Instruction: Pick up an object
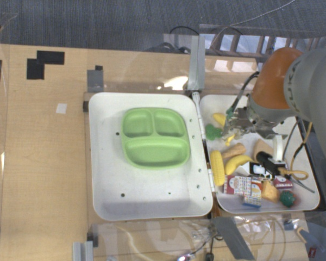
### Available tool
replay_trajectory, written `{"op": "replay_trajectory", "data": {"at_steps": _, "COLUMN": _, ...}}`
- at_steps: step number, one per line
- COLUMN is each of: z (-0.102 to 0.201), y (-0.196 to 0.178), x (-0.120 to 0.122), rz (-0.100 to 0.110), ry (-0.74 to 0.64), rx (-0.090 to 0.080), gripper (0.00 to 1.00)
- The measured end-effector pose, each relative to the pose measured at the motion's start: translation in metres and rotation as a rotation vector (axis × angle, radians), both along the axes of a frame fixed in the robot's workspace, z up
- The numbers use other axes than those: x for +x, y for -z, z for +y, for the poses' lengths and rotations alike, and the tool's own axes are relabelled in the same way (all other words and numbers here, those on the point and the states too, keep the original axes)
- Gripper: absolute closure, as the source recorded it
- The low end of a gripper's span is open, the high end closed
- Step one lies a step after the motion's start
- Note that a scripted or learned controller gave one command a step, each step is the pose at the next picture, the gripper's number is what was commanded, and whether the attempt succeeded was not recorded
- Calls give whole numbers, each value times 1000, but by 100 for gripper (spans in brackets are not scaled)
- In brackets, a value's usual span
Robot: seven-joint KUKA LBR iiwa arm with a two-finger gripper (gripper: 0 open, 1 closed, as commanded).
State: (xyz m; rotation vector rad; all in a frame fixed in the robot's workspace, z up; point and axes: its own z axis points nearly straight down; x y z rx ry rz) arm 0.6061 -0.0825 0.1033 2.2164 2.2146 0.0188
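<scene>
Over the right bin's (315, 203) far-left corner the gripper (234, 125) hangs; jaw state can't be told. Toy corn (217, 166) nearby: likely light, stiff plastic, best gripped mid-length.

Green tray (154, 137) in left bin (106, 162); gripper (240, 123) over cluttered right bin (309, 200).

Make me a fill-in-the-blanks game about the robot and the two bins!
1. The green tray lies in the ____ bin.
2. The corn lies in the right bin near the divider; its colour is ____.
3. The arm wears an ____ band above its wrist.
4. The green tray has ____ compartments.

Missing words: left; yellow; orange; three
</scene>
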Motion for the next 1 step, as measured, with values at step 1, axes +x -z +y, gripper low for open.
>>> {"op": "replay_trajectory", "data": {"at_steps": 1, "z": 39, "y": -84, "x": 20, "rz": 7, "ry": 66, "rx": -1, "gripper": 100}}
